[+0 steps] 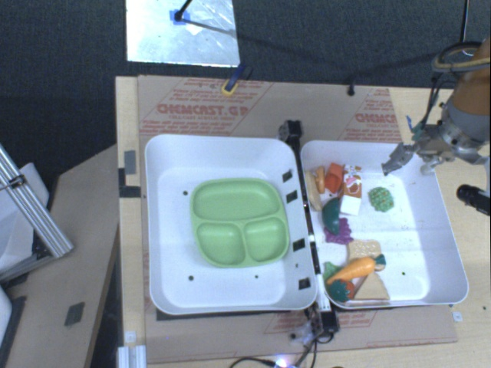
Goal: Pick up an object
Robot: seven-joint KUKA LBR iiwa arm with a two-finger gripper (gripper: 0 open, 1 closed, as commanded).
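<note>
Gripper (412, 162): apparently spread, nothing held, poised over right bin (445, 228) far edge. Green ball (380, 198) lies just beside it; bare floor is seen toward the right wall.

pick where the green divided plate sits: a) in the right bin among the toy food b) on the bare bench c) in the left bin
c: the green divided plate lies flat in the left bin, while the toy food fills the right bin.
</note>
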